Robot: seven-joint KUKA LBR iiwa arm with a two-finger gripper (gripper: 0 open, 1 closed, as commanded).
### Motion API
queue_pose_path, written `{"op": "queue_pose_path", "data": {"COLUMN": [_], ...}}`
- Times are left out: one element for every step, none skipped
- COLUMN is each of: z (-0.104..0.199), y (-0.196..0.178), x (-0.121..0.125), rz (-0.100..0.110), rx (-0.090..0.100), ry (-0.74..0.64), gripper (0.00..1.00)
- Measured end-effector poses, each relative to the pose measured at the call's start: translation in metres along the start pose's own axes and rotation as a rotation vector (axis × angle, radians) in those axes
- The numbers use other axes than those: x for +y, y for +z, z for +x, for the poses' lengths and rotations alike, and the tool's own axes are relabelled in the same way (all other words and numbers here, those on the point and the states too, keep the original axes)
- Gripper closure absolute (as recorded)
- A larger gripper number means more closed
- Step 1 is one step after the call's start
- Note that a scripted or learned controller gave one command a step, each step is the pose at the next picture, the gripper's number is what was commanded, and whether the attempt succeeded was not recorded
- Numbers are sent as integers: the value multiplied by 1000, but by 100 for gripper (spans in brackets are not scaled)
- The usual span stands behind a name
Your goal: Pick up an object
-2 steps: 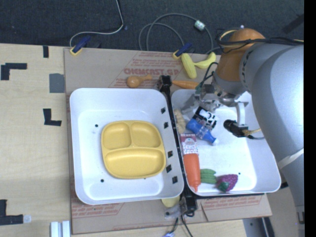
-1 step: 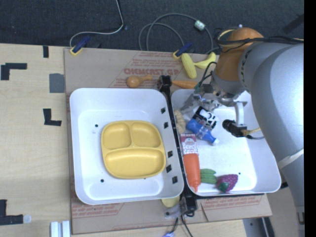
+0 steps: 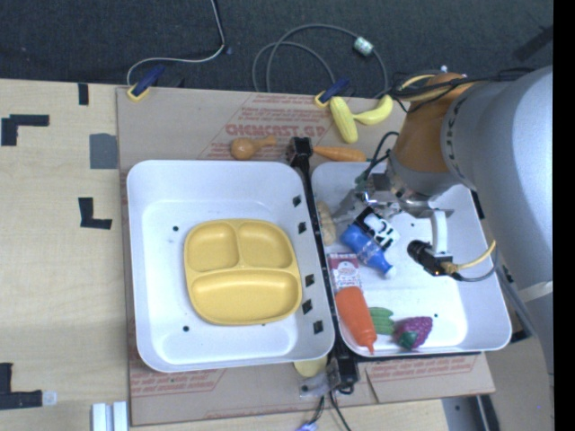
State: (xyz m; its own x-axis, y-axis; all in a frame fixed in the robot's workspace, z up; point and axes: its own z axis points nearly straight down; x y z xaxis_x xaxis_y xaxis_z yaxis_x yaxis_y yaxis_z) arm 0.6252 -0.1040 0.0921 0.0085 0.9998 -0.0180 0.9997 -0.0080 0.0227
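the left bin (image 3: 144,241), smooth white plastic with rounded corners, holds a glossy yellow tray (image 3: 243,270) split into 3 compartments. right of that tray, in the right bin (image 3: 490,326), a small red packet (image 3: 346,272) lies above an orange carrot (image 3: 358,317), with a green piece (image 3: 381,318) and a knobbly purple berry (image 3: 414,330) beside it. up from the carrot a blue bottle (image 3: 367,245) lies tilted, the gripper (image 3: 375,206) just above it, whether apart or together i cannot tell.

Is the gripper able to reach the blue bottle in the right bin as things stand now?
Probably yes. The gripper hangs just above the blue bottle in the right bin, with nothing lying over the bottle; a snack packet sits close beside it.
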Motion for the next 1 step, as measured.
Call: {"op": "queue_pose_path", "data": {"z": [0], "y": [8], "x": [44], "rz": [20], "rx": [15], "ry": [-10], "gripper": [0]}}
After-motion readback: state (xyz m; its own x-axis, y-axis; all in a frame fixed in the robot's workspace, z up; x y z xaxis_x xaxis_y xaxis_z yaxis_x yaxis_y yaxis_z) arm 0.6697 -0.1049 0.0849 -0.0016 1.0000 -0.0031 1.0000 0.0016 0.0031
